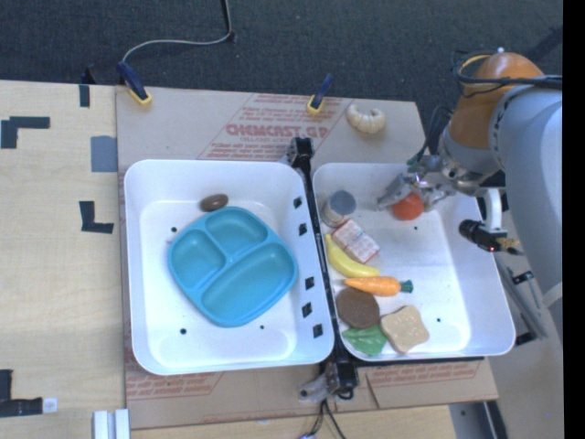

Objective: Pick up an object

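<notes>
The claw (409,193) hangs low in the upper right part of the right bin (475,282), right over a small red-orange tomato-like object (409,208) that lies on the bin floor; whether it is released or clenched cannot be told, and nothing is seen gripped in it. Left of the claw, a small grey can (340,203) sits near the bin's left wall. Below that lie a red-and-white packet (355,240), a yellow banana (347,261), a carrot (373,285), a brown round patty (357,308), a slice of bread (405,327) and a green leafy piece (365,340). The left bin (146,273) holds a blue divided plate (232,264) and a small brown lump (214,203) just above it. Beyond the bins, a pale ring-shaped item (366,118) rests on the cardboard-covered surface (238,126).
</notes>
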Controlling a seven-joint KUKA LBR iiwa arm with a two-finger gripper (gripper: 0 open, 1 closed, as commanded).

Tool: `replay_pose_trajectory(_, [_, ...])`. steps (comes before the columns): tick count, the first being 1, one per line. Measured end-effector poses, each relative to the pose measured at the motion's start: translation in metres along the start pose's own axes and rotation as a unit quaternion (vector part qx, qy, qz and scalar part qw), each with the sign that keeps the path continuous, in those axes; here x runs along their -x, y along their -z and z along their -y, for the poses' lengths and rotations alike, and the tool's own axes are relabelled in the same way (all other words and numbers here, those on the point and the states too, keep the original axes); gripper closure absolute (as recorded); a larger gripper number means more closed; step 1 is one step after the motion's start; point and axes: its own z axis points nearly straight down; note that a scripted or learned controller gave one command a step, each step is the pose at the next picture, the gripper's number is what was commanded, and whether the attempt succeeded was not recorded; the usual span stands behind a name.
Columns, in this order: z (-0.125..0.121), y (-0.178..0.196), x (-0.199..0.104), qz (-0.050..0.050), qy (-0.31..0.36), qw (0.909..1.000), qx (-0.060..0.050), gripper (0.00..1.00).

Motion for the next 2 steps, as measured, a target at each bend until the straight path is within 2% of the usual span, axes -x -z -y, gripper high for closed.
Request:
replay_pose_trajectory(1, [-0.001, 0.01, 0.0, 0.002, 0.0, 1.0, 0.001, 1.0])
replay_pose_trajectory(2, [0.023, 0.069, -0.086, -0.002, 0.0, 1.0, -0.001, 1.0])
